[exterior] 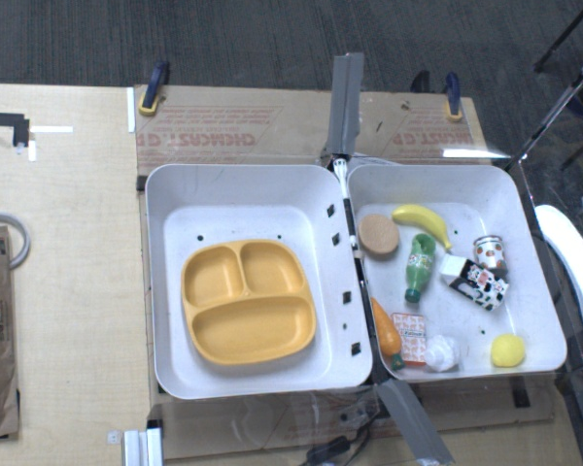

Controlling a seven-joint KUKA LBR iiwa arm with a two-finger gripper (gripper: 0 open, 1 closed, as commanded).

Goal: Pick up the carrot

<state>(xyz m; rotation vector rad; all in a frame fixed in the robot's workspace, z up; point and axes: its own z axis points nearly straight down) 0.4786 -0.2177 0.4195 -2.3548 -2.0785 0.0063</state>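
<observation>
The carrot [387,332] is orange with a green tip and lies along the left wall of the right bin [525,212], near its front left corner. It rests beside a small red-and-white packet [410,330].
The right bin also holds a banana [423,222], a round brown bun [378,234], a green bottle [419,269], a small can [489,252], a black-and-white carton [480,284], a yellow lemon [508,350] and a crumpled white wrap [441,353]. A yellow divided plate [248,301] sits in the left bin [165,260].
</observation>
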